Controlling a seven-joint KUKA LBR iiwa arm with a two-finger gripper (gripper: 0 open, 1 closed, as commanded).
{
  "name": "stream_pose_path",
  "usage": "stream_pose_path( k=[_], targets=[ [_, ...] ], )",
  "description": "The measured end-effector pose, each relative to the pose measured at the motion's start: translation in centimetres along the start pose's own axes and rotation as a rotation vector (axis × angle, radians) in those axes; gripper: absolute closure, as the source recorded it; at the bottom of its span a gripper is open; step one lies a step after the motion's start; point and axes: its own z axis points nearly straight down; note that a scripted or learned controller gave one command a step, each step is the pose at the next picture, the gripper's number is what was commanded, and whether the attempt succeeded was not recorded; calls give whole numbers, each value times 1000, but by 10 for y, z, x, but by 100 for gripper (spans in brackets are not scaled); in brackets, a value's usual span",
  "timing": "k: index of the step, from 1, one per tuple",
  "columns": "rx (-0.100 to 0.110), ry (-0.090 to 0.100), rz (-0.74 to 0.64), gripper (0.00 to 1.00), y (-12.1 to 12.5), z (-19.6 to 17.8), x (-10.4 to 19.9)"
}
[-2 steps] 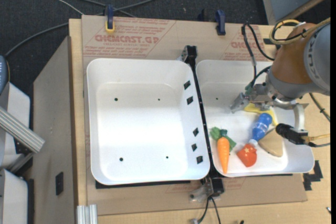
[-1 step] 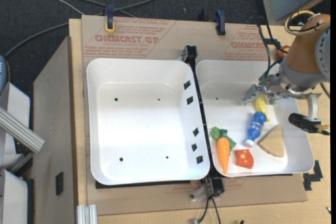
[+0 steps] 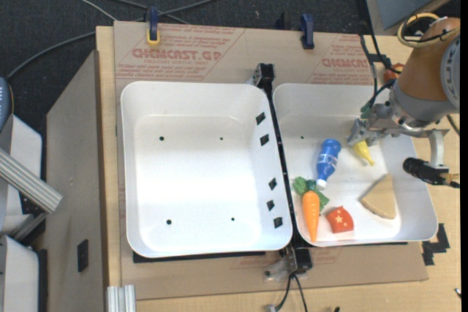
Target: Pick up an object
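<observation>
Inspector: Counting bins first: two shallow white ones side by side on the tabletop (image 3: 219, 47). Left bin (image 3: 139, 157), right bin (image 3: 307, 102).

Clerk: Contents of the right bin?

Inspector: Five items. One blue-and-white bottle (image 3: 327, 159) lying tilted near the middle. One toy carrot (image 3: 311, 212) with green leaves at its top, near the front left corner. One red block with a yellow star (image 3: 340, 220), just beside the carrot on its right. One tan wedge (image 3: 379, 198) toward the front right. One small yellow object (image 3: 363, 151), right of the bottle.

Clerk: And the arm?

Inspector: One arm, entering from the right, orange band above the wrist. Its end effector (image 3: 368, 134) sits low over the right bin's far right part, directly at the yellow object. Whether the fingers are apart or together cannot be told; the wrist hides them.

Clerk: Fixtures?

Inspector: Two clamps on the far edge of the board: one yellow clamp (image 3: 153, 27), one blue clamp (image 3: 307, 31).
</observation>
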Motion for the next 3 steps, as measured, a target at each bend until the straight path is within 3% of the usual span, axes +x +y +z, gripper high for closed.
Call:
stream_pose_path(
  k=[1, 2, 3],
  targets=[
    [-11, 1, -8, 100, 32, -128, 55],
    [4, 7, -10, 100, -6, -169, 141],
    [16, 7, -9, 100, -26, -97, 218]
  ],
)
